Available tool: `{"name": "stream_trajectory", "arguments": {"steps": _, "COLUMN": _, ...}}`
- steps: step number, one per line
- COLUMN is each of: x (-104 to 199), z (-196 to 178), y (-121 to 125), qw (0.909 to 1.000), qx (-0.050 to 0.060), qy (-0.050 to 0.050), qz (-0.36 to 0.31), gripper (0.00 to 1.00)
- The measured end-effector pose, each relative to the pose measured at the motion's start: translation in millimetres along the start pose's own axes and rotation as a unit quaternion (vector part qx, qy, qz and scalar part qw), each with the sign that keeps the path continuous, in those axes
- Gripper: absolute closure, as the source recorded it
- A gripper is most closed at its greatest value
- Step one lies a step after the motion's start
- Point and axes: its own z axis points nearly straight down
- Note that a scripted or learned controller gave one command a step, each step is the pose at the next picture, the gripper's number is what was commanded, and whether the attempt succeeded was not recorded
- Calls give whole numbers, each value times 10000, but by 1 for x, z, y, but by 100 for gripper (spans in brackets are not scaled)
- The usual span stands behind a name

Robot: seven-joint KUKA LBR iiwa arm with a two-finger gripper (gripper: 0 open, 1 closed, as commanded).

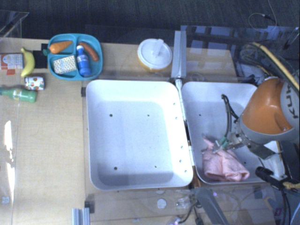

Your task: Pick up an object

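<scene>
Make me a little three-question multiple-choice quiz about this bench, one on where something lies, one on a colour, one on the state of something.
1. Where does the pink cloth lie?
A. left bin
B. right bin
C. blue tray

2. What colour is the divided tray?
A. red
B. blue
C. black

3. How does the cloth lie?
A. neatly folded
B. crumpled
C. hanging over the rim

Answers: 1 B, it lies at the right bin's near side, by the end effector. 2 B, the tray is blue. 3 B, it is bunched up.
</scene>
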Motion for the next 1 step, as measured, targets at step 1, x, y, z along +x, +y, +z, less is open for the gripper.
{"name": "stream_trajectory", "arguments": {"steps": 1, "x": -13, "z": -74, "y": 110, "qw": 9951, "qx": 52, "qy": 6, "qz": 988, "gripper": 100}}
